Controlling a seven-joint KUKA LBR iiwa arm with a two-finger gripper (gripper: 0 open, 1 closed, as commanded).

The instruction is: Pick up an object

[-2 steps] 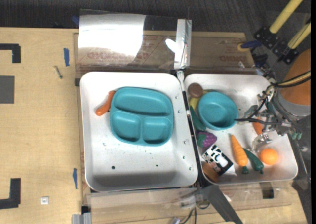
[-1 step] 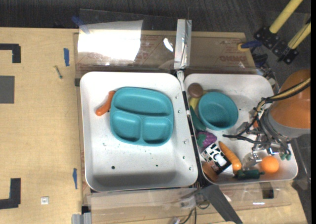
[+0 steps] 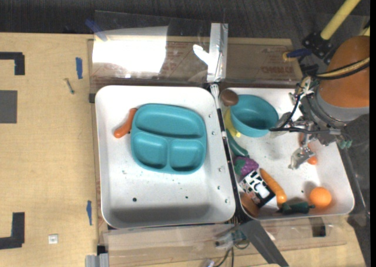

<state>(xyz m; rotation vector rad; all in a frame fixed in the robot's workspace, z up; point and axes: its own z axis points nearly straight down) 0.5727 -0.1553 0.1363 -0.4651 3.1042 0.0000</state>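
My gripper (image 3: 302,157) hangs low over the right bin (image 3: 335,148), near its right-hand middle. A small orange piece (image 3: 314,160) shows right beside the gripper tip; whether it is gripped or just lying on the bin floor I cannot tell. To the gripper's left stands a teal bowl (image 3: 254,115). In front of it lie an orange ball (image 3: 320,197), a carrot (image 3: 273,186), a dark green item (image 3: 295,207), a black-and-white item (image 3: 256,184) and a purple item (image 3: 245,164).
The left bin (image 3: 117,189) holds a teal divided plate (image 3: 168,137) with an orange sausage-like piece (image 3: 124,125) at its left edge. A brown item (image 3: 230,99) and a yellow item (image 3: 232,133) sit by the bowl. The arm's orange band (image 3: 351,72) looms over the right bin's far corner.
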